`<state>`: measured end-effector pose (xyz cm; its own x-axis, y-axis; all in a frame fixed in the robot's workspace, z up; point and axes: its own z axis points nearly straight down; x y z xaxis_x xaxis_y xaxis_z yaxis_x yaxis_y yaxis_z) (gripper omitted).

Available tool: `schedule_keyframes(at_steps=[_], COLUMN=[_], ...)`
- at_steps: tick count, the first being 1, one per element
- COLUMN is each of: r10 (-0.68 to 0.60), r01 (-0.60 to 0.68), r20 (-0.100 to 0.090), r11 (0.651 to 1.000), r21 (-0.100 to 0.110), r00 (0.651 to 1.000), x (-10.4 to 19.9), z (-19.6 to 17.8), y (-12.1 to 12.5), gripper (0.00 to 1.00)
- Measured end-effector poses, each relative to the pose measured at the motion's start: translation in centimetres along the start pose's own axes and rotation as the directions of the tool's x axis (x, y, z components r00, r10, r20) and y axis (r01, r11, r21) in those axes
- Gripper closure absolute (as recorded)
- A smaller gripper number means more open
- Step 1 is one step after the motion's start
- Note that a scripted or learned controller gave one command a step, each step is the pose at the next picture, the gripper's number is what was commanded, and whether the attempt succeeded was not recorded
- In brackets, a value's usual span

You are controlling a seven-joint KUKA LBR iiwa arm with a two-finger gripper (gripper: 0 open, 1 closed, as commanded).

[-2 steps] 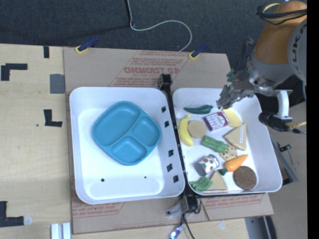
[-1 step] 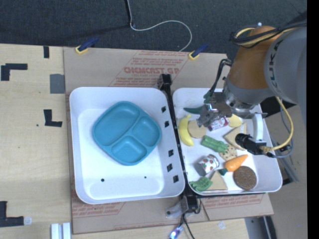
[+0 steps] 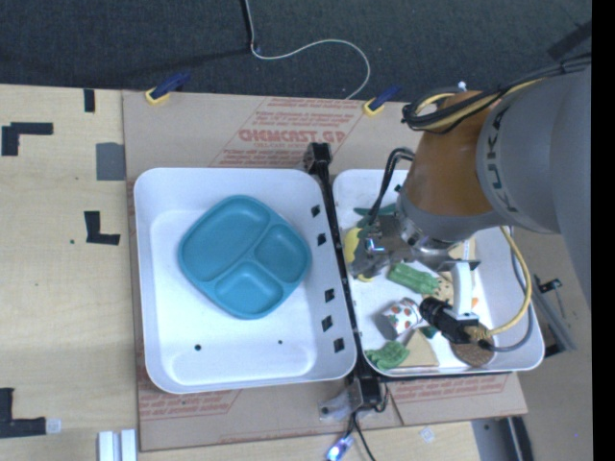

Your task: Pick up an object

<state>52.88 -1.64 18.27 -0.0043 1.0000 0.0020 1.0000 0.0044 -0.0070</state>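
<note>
Toys (image 3: 415,279) crowd the right bin's (image 3: 519,353) near edge under my arm (image 3: 461,171); my gripper's (image 3: 373,248) state I cannot tell.

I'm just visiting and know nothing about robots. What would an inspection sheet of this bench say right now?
Surface: cardboard-covered bench bearing two white bins.
Job's things: small mixed objects crowd the right bin.
Clutter: blue divided plate in the left bin.
End effector: low over the right bin's left part; grasp unclear.
Cables: white cable behind the bins; yellow and black cables on the arm.
Surroundings: dark floor beyond.
</note>
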Motion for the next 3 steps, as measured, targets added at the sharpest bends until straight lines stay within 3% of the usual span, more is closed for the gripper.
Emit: schedule_keyframes(at_steps=[1,2,3], r10=[0.002,-0.006,0.005], r01=[-0.002,0.006,-0.005], r20=[0.001,-0.002,0.003], r11=[1.0,1.0,1.0], r21=[-0.003,-0.017,0.001], r00=[1.0,1.0,1.0], x=[-0.2,6.4,5.1], z=[-1.1,-12.6,-6.4], y=[0.2,-2.2,-4.7], gripper=[1.0,1.0,1.0])
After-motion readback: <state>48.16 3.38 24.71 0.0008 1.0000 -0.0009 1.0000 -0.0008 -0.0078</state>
